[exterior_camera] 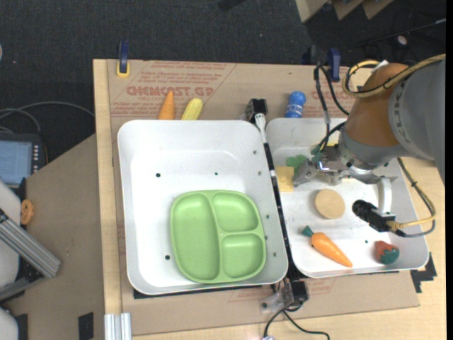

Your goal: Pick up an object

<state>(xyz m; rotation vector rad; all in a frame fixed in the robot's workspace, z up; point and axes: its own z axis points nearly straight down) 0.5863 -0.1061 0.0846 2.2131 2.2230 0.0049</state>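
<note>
The grey arm with its orange band (396, 112) is cut off by the right edge and hides the rear right corner of the right-hand shallow white bin (354, 264). The small green object (296, 161) beside the wrist is partly covered, its shape unclear. The fingers' spacing cannot be made out.
</note>
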